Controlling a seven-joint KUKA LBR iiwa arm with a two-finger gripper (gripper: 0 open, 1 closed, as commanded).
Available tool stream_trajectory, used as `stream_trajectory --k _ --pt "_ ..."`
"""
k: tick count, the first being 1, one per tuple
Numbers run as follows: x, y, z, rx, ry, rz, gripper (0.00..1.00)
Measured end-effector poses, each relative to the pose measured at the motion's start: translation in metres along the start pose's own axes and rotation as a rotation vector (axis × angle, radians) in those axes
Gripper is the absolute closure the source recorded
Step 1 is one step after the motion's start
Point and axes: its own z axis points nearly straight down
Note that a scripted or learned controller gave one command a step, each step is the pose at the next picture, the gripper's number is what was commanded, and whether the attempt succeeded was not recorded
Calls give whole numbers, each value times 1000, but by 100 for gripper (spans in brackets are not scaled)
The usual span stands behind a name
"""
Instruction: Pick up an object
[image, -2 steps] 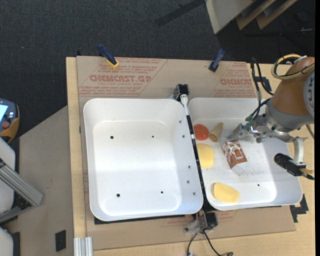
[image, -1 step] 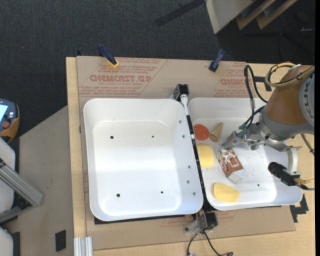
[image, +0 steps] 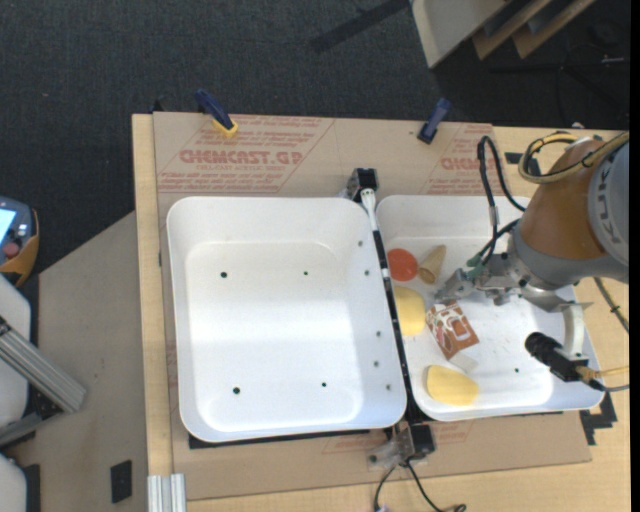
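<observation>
The right bin (image: 520, 395) holds several small things. An orange-red round piece (image: 402, 264) lies at its left side, with a tan wedge (image: 432, 263) right beside it. Below them sit a yellow lump (image: 410, 312) against the bin's left wall, a brown and white packet (image: 453, 331), and a second yellow lump (image: 451, 386) near the front edge. My gripper (image: 462, 283) hangs low over the middle of this bin, just above and to the right of the packet and close to the tan wedge. Nothing shows as lifted off the bin floor.
The left bin (image: 200, 300) stands beside the right one, their walls meeting along a dark seam (image: 385, 290). The arm (image: 570, 225) comes in over the right bin's far right side. Blue clamps (image: 216, 112) (image: 434, 121) grip the cardboard base's back edge.
</observation>
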Motion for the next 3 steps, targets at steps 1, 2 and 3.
stream_trajectory --k 1,2,3 --pt "9 -21 -1 -17 -5 3 0" --pt "41 54 16 28 9 -9 0" --pt "40 103 18 32 8 -5 0"
